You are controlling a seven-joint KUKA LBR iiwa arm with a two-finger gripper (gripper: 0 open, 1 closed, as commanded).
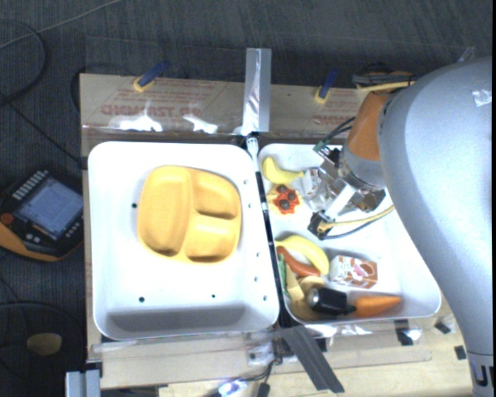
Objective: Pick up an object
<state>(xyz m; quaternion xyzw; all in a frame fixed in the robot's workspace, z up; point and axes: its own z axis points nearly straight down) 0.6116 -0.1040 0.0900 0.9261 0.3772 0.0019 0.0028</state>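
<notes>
Down in the right bin (413, 259) the gripper (324, 209) hangs at the end of the grey arm (450, 188), its orange band (365, 131) just above and to the right of it — whether anything sits between its tips cannot be told from this angle, nor how far they stand apart. Just to the gripper's left lies a small orange-and-red toy (283, 198), close to the wall between the bins, and above that, up and left of the gripper, a yellow banana-shaped piece (274, 170) rests near the bin's far corner. Below the gripper a second yellow banana piece (307, 253) curves around a red pepper-like piece (295, 260) that touches it. Lower and slightly right sits a small carton with a brown-and-white print (353, 271), and beneath that a black object (329, 300) lies against an orange carrot (374, 303) at the bin's near edge. Well to the gripper's left, in the left bin (107, 222), a yellow sectioned tray (188, 212) lies alone — apart from everything in the right bin. Far left of the gripper, on the dark floor, rests an orange-edged handheld pendant (40, 215).
</notes>
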